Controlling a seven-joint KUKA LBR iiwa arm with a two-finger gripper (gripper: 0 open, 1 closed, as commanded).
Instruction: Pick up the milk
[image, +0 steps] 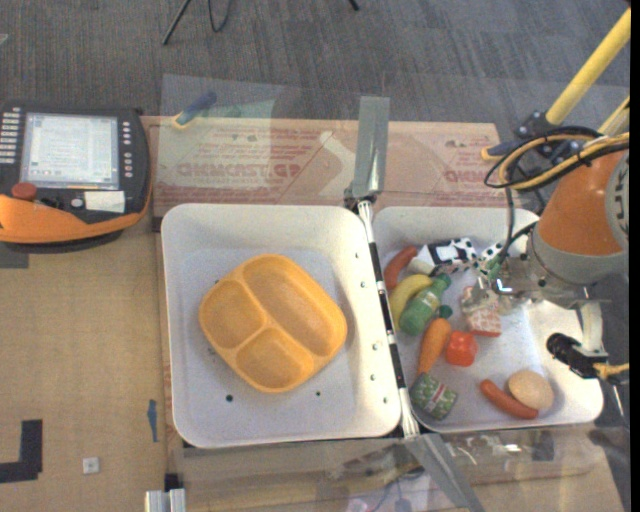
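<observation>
The cow-patterned milk (452, 251) lies at the right bin's (575, 405) top, crowded by banana (407, 294), green bottle (425, 305) and carrot (433, 343); the end effector's (490, 290) grip state is unclear

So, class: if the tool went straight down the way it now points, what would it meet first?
Probably the pink-and-white packet lying under the tool in the right bin, not the cow-patterned milk carton beside it; depth is unclear.

Brown bench (80, 350) bearing two shallow white bins side by side: left bin (190, 240), right bin (575, 400). Orange-and-grey control pendant (70, 175) resting at far left corner. Black tape mark (28, 450) near front edge.
</observation>
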